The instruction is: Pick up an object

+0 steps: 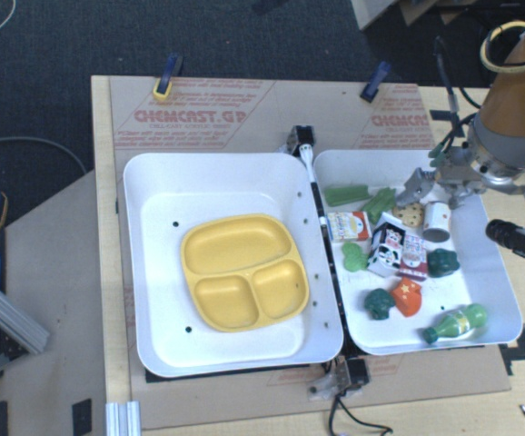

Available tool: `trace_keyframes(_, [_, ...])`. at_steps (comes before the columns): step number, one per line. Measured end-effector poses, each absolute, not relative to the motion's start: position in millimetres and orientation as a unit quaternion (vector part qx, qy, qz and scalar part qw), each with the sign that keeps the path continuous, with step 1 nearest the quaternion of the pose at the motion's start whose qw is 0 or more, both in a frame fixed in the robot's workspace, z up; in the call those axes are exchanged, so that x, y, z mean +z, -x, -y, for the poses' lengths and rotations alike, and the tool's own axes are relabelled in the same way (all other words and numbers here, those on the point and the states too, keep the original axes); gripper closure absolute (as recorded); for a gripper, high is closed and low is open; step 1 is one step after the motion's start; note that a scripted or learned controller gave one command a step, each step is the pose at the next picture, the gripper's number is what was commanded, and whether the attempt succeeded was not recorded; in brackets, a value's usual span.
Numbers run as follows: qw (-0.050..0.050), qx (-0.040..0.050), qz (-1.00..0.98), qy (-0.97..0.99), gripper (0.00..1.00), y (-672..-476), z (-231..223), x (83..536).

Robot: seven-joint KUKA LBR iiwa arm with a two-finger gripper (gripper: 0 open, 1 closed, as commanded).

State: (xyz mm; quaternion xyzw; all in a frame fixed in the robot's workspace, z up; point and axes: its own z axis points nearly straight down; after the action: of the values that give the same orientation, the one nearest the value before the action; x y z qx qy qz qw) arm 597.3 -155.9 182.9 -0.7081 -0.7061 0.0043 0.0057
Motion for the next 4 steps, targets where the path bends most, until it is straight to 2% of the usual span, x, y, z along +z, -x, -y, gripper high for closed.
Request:
trace_keyframes(1, [0.0, -0.0001, 0.707, 0.707, 0.0, -600.7, 155.8, 191.2])
trace_keyframes(2, [0.003, 0.0019, 0.707, 0.707, 0.0, -599.7, 152.3, 127.4])
trace_keyframes(3, [0.002, 0.0, 0.707, 0.707, 0.0, -600.0, 151.1, 83.4])
trace_keyframes(4, [0.0, -0.0005, 0.707, 0.707, 1.0, -600.7, 151.8, 95.8])
